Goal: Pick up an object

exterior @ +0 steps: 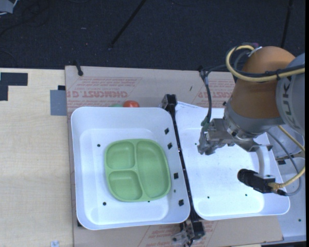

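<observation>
Left bin (pixel 87 138): held one green divided plate (pixel 137 170), lying flat. Right bin (pixel 221 199): end effector (pixel 206 144) hung over its left half. Red ball (pixel 131 104) sat behind the left bin.

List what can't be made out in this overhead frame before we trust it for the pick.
- Gripper, camera view: small and dark under the arm's wrist; finger state unreadable.
- Red object behind the left bin's far wall: the rim hides most of it, so what it is stays unclear. A green bit beside it is too small to identify.
- Right bin: the arm covers its far right part.
- Green divided plate: fully visible.
</observation>
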Controlling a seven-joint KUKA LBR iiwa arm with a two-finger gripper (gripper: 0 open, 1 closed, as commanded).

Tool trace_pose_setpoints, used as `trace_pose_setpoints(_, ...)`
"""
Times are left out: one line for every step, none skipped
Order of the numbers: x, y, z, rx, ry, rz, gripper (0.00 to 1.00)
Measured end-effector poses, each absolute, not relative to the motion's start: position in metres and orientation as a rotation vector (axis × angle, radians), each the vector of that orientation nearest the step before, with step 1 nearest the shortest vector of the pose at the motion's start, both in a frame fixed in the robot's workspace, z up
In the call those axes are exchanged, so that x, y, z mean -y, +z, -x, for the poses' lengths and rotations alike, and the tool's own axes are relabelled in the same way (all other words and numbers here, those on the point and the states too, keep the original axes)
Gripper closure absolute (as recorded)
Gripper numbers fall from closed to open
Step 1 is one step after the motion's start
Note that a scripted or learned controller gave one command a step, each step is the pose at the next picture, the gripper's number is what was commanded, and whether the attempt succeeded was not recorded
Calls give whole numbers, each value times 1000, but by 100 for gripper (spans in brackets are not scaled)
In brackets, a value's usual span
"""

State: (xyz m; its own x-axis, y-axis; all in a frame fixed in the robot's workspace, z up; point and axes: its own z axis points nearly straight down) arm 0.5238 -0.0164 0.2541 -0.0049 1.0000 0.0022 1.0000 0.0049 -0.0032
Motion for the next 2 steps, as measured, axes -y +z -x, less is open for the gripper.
trace_pose_setpoints(-39,236,-531,2221,6,2215,100)
trace_pose_setpoints(-96,221,-531,2221,7,2214,100)
